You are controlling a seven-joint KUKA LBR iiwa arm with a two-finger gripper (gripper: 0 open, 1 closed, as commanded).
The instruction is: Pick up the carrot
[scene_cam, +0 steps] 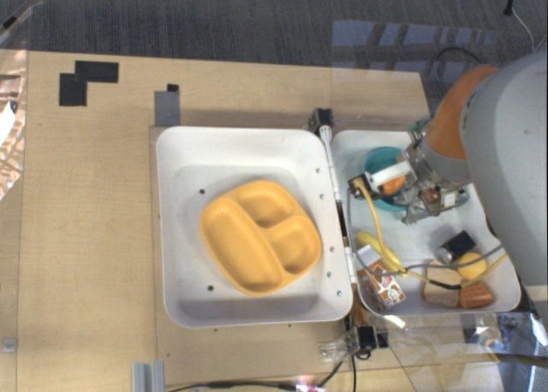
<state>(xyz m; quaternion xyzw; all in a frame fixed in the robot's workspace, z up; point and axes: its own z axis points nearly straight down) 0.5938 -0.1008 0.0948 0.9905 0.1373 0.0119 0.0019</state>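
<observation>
Seeing my gripper [396,183] pinching the orange carrot [393,182], over teal bowl [382,162], right bin [342,159], yellow divided plate [259,234] in left bin [180,210].

Bench [86,236] showing tan, wood-look, with black patches [86,82] near the far left corner. Both bins [180,296] showing plain white. Plate [259,234] in the left bin showing yellow-orange, no pattern. Arm [505,125] showing grey with an orange band [449,121]. Right bin: bowl [384,168] showing teal; carrot [393,183] showing orange with a white bit beside it; banana [378,249] showing yellow; packet [383,286] showing red-brown print, possibly a snack wrapper; block [476,295] showing orange-brown. Floor [257,5] showing dark grey.
</observation>
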